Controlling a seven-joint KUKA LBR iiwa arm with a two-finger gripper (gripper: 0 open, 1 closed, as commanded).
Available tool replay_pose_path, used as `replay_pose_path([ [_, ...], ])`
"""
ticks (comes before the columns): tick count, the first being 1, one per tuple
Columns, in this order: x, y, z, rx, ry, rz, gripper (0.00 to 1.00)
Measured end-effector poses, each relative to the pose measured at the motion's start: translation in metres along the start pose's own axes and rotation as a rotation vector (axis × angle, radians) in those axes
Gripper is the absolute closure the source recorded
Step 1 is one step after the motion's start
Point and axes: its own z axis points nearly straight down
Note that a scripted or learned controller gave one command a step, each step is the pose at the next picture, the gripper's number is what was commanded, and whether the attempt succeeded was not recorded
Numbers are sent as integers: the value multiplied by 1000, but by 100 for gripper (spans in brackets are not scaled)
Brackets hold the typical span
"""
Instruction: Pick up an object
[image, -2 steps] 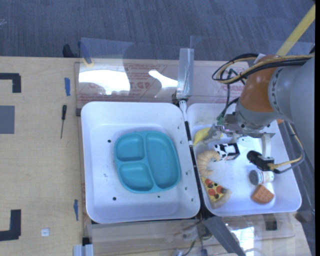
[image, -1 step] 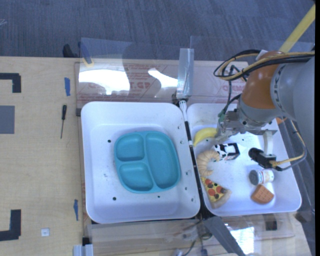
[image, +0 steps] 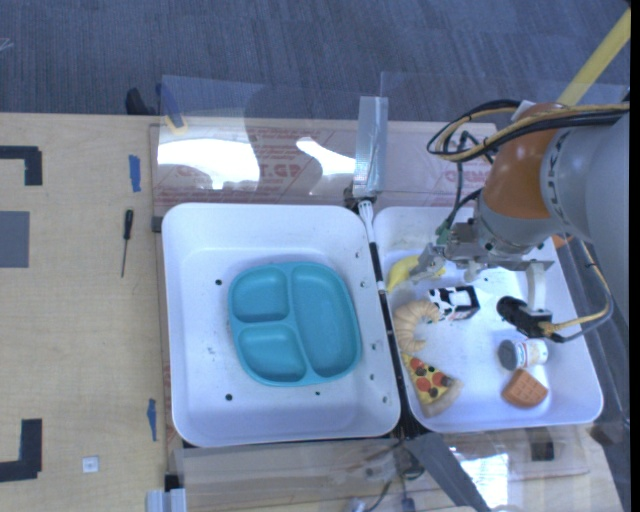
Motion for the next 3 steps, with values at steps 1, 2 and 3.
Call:
replay_pose_path([
  [1, 0, 1, -11, -4, -1, -1, 100],
  [2, 0, 1, -10, -3, -1, -1, 0],
  [3, 1, 2, -21, -7, -1, -2, 100],
])
